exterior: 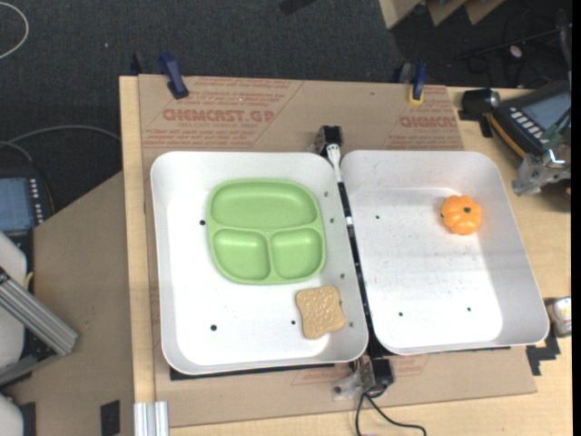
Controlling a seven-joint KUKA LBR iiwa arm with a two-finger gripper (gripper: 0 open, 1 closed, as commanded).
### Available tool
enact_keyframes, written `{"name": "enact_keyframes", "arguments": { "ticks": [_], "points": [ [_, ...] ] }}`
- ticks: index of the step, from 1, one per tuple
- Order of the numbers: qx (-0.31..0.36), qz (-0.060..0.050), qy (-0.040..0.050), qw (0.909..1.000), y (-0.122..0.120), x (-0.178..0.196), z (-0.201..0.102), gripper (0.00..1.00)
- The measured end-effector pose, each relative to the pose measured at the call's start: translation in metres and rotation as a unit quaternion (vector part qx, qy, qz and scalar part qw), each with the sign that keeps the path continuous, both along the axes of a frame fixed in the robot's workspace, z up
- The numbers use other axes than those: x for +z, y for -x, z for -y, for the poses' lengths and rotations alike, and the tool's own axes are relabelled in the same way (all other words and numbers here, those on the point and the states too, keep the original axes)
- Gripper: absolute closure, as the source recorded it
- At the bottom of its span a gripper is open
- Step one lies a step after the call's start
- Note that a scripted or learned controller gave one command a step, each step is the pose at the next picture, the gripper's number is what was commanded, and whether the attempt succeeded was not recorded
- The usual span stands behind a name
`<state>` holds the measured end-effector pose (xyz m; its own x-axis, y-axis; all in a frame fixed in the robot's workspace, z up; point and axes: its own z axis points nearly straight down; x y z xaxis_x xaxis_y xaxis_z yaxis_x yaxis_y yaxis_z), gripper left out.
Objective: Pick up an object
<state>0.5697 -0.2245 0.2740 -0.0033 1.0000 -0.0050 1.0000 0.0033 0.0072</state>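
A small orange pumpkin (461, 214) sits in the right white bin (427, 325), towards its far right corner. In the left white bin (182, 316) lies a light green divided plate (266, 230) with three compartments, nothing in them. A tan slice of toast (320, 311) lies flat just below the plate's lower right corner, close to the wall between the two bins.
The bins rest on a cardboard sheet (236, 107) held by blue clamps (172, 74) at the back. A black cable fitting (329, 140) sits at the far end of the seam between the bins. Equipment and a metal bracket (541, 162) stand beyond the right bin's far right corner.
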Motion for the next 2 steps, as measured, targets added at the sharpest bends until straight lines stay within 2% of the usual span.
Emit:
{"name": "enact_keyframes", "arguments": {
  "ticks": [1, 2],
  "points": [
    [0.001, 0.002, 0.0000, 1.0000, -0.102, -0.057, -0.001, 1.00],
    [-0.003, -0.007, -0.0046, 1.0000, -0.017, -0.176, 0.000, 1.00]
  ]
}}
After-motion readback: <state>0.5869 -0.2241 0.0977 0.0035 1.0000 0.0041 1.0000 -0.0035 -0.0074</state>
